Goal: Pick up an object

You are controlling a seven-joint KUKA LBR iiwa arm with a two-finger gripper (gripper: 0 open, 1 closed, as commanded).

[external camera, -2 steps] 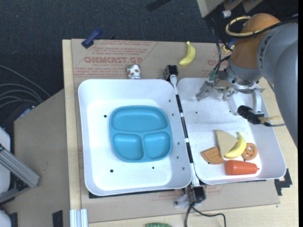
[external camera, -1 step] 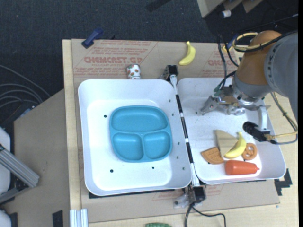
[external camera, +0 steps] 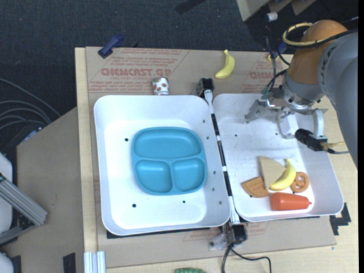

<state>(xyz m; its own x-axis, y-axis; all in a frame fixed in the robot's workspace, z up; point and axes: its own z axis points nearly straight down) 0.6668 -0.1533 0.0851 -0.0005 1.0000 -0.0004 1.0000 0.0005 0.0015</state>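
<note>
The gripper (external camera: pixel 272 114), its fingers spread and holding nothing, hangs over bare floor of the shallow white right bin (external camera: pixel 244 152); the small yellow plastic banana (external camera: pixel 284 177) sits clustered nearer, a likely target.

Arm (external camera: pixel 335 56): cut off by the right edge; the orange band above the wrist sits over the claw (external camera: pixel 278 118), so whether its fingers are spread or closed cannot be told.

Toy cluster at the near right corner of the right bin (external camera: pixel 250 147):
- Tan wedge (external camera: pixel 268 166): right side hidden under the banana (external camera: pixel 284 178).
- Round brown piece (external camera: pixel 301 181), just right of the banana: too small to identify.
- Orange flat piece (external camera: pixel 255 187), left of the banana: shape unclear.

Green object (external camera: pixel 190 271) below the bins: cut off by the bottom edge.

Small patterned item (external camera: pixel 161 85) behind the left bin (external camera: pixel 114 152): too small to identify.
</note>
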